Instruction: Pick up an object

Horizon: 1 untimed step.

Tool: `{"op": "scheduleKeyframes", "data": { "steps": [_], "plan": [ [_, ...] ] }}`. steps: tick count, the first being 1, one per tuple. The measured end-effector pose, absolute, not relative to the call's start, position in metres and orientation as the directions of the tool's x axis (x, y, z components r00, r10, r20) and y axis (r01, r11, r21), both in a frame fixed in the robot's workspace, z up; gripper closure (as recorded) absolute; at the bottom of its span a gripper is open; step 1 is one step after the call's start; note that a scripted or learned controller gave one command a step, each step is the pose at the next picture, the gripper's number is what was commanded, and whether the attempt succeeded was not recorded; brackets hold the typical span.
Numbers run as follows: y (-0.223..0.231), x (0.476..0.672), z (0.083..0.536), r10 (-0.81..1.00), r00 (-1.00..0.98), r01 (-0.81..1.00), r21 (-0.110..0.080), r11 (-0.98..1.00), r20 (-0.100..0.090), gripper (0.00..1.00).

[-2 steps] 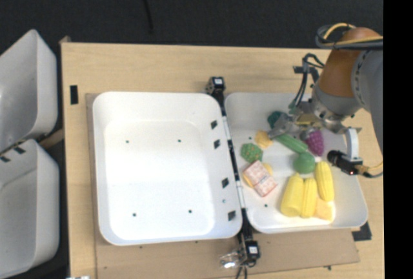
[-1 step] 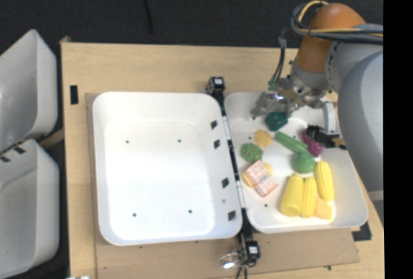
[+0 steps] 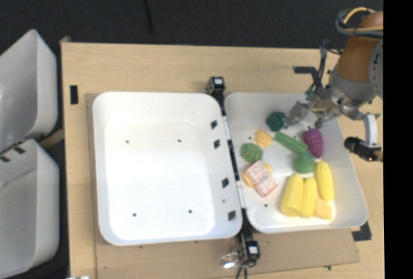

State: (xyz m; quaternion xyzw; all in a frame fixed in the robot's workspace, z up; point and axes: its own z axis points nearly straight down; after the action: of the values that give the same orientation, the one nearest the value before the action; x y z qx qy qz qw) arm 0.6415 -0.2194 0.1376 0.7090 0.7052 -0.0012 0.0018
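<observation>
Tool (image 3: 308, 111) over right bin (image 3: 352, 206), near its top edge, open or shut unclear | purple grapes (image 3: 313, 141) just below, beside green cucumber (image 3: 293, 144) | yellow corn (image 3: 324, 181) lower down

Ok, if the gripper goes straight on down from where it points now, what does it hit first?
Probably the purple grape bunch, which lies just under the gripper in the right bin; depth is unclear from this slant.

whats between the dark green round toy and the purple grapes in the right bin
In the camera view, the gripper hangs between the dark green round toy and purple grapes, over bare bin floor.
</observation>
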Motion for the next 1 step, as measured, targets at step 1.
{"op": "scheduleKeyframes", "data": {
  "steps": [1],
  "plan": [
    [-0.1385, 0.5714, 0.0988, 1.0, -0.004, 1.0, -0.008, 0.004, 0.004, 0.0]
  ]
}}
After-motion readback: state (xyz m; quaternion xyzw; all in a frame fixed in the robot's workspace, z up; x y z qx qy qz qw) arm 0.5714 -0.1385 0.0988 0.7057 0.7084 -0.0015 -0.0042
